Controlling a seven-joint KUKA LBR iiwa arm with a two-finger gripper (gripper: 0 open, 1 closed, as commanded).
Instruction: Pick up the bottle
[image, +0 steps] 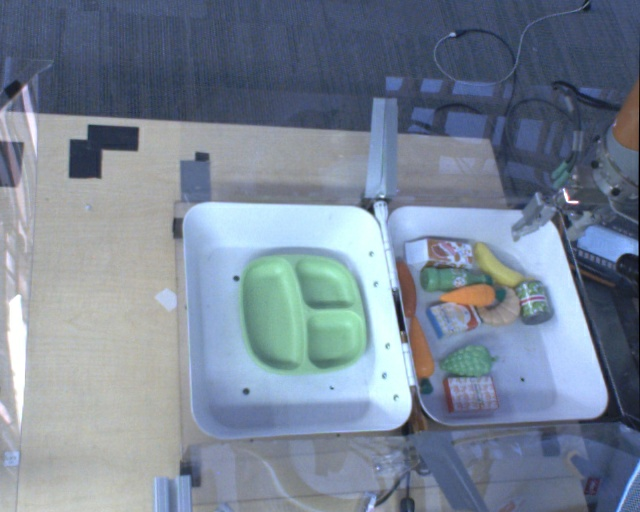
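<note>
Crowding the right bin: green bottle, banana, can; green tray in left bin; fingers' state unclear.

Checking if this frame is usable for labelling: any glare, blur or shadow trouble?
Camera view: even, soft light; faint shadow inside the left bin around the green tray; the gripper at the right bin's far corner looks slightly blurred; the bottle and other items are small but sharp.

Two bins sit side by side on the bench. The left bin holds a divided tray. The right bin holds the bottle near its back, a banana to the right of it and a can further right.
</note>
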